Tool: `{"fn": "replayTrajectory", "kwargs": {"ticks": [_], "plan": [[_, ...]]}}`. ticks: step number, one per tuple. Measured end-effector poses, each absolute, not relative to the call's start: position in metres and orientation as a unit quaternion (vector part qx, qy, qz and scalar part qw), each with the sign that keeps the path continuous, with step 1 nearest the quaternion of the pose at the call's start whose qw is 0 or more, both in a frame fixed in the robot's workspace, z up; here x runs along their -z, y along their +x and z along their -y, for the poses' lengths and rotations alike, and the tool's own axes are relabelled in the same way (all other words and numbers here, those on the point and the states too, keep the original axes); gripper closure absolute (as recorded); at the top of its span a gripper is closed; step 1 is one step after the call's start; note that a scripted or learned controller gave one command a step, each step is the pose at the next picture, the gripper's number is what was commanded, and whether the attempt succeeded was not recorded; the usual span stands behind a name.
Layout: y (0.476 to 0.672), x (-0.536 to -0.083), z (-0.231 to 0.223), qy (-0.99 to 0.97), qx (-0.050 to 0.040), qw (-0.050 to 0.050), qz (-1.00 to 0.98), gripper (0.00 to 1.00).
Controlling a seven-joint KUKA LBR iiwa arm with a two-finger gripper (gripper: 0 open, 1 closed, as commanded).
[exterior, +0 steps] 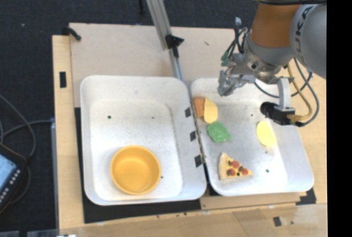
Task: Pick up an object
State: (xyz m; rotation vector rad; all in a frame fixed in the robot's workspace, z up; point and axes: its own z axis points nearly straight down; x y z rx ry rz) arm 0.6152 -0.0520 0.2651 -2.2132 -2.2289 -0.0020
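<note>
Camera view shows the gripper (226,87) up above the back of the right bin (291,175), and I cannot tell how it is set. Just below it sits a small yellow and orange toy (207,110) (maybe bread). It looks light, hard and smooth, so grab it across its thin middle.
</note>
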Motion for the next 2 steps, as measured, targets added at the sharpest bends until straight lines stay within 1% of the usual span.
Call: {"fn": "replayTrajectory", "kwargs": {"ticks": [1,2], "plan": [[0.608,-0.253,-0.004,-0.705,0.0004,0.000,0.710,1.00],[0.594,-0.239,-0.049,-0.706,0.0001,0.000,0.708,1.00]]}}
